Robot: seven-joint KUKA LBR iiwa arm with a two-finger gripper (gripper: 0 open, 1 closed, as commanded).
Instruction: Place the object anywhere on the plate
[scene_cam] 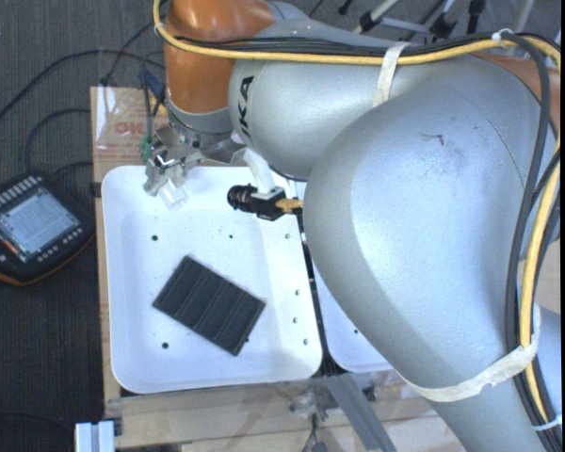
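A dark ribbed rectangular plate (pixel 208 304) lies flat and askew in the front middle of the left white bin (pixel 132 365). My gripper (pixel 167 183) hangs over the bin's far left corner, well behind the plate and apart from it. I see nothing that is clearly held in it. A small black and yellow piece (pixel 258 201) sits at the bin's far right, close under the arm; I cannot tell whether it is a loose object or part of the arm.
The large grey arm (pixel 424 205) covers most of the right bin (pixel 353 351) and the right half of the view. A handheld control pendant (pixel 28 224) lies on the floor to the left of the bench. Cables trail behind it.
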